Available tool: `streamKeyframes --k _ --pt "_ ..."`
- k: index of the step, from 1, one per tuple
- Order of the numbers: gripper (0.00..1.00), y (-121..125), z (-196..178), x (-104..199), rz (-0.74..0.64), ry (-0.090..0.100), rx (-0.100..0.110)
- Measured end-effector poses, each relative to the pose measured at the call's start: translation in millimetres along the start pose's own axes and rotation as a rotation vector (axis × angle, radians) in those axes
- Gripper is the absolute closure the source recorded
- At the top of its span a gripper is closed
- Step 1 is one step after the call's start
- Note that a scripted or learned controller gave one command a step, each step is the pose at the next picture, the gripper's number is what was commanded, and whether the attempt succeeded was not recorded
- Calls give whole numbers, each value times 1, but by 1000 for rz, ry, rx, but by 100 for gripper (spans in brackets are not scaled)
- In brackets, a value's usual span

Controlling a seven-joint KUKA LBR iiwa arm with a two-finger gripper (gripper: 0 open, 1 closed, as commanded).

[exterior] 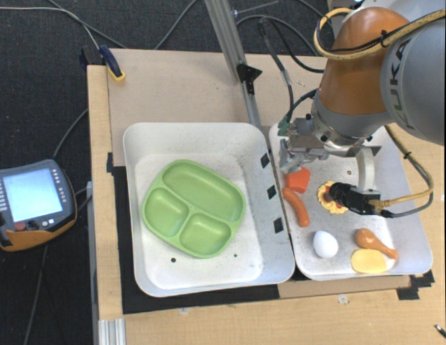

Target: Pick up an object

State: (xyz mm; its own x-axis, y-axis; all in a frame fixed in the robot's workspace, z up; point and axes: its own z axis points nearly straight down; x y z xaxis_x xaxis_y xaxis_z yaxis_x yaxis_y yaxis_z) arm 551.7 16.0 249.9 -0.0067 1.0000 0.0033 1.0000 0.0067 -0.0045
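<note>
- Far left, off the bench: teach pendant [30,203] w/ lit screen lying on dark floor. Not part of the job.
- Left bin [201,139]: holds a green divided plate [193,208], 3 compartments, lying flat, roughly centre of bin. Nothing on the plate.
- Between bins: slanted metal pole [230,42] comes down from top of view, ends near the bins' shared edge.
- Right bin [409,254]: all the small items are here. Orange-red block [299,180] near bin's left wall, w/ orange sausage-shaped piece [296,207] just below it, close, maybe touching. White egg [324,244] lower down. Yellow flower-like piece [330,197] w/ a black part over it. Chicken drumstick toy [375,242] & yellow oval piece [370,262] at lower right, touching or almost.
- Gripper [295,158]: low over right bin's upper-left area, right above the orange-red block. Can't tell how the gripper is set – wrist body hides it. Nothing seen gripped.
- Step, my read: approach/descent over a target, grasp not yet made. Likely target = orange-red block, since it sits directly under the tool.
- Block's look: small, chunky, bright orange-red, solid-looking, top part hidden by gripper; prob. rigid plastic, easy to pinch if centred.
- Next move needs: straddle the block, close, lift straight up. Watch the sausage piece beside it & the bin wall close on the left – little room for an off-centre grab.
</note>
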Motion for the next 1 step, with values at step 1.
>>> streamKeyframes --k 1 --pt "100 -21 17 47 2 -1 1"
